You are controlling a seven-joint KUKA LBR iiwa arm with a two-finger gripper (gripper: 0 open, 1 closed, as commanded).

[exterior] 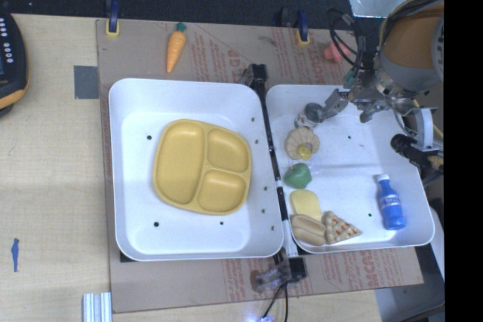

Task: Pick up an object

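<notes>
Overhead, wooden bench (53, 185), two bins (136, 162)

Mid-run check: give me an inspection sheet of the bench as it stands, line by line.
Surface: wooden bench under a brown board carrying two white bins side by side.
Job's things: right bin holds a shell-like toy, green piece, yellow piece, hot dog bun, pizza slice and blue bottle.
Clutter: yellow divided tray in the left bin; toy carrot on the board behind it.
Grippers: gripper low over the right bin's back-left corner, near the shell-like toy; finger state unclear.
Cables: black cables at the wrist.
Surroundings: blue clamps at the board's back edge; black and orange device at far left.
</notes>
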